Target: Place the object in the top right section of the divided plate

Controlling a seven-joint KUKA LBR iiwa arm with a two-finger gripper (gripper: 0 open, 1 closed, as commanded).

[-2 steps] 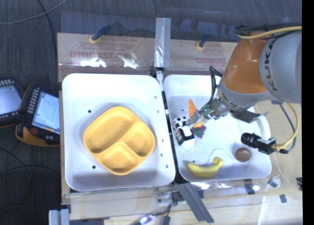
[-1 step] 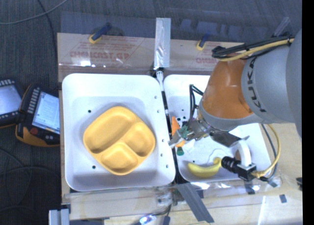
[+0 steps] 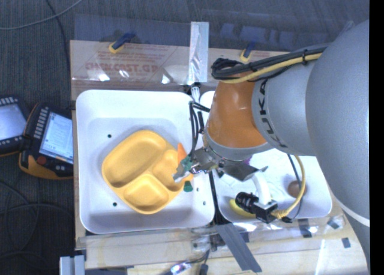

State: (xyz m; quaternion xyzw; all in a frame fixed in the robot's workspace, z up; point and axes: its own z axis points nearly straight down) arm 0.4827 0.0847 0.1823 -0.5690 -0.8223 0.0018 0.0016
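Two shallow white bins sit side by side on the surface, seen from above at a slant. Left bin [image 3: 90, 148] holds a yellow divided plate [image 3: 141, 169], turned at an angle, with one large section on its upper left and smaller sections toward its lower and right sides. The grey arm [image 3: 300, 105], with its orange band, reaches in from the plate's right and hangs over the wall between the bins. Its pincer [image 3: 187, 169] sits at the plate's right rim. A small orange object [image 3: 181, 151], carrot-like with a touch of green at its lower end, lies at the pincer's tip, touching or just over that right rim; its long axis runs roughly up and down along the rim. Whether the pincer is open, closed, or actually gripping the object cannot be told, since the parts overlap and are small. The plate's top right section lies just up and left of the pincer, so the coming move looks like a short shift inward from the rim. Right of the plate, the other bin [image 3: 318, 205] holds a small brown item [image 3: 293, 188].
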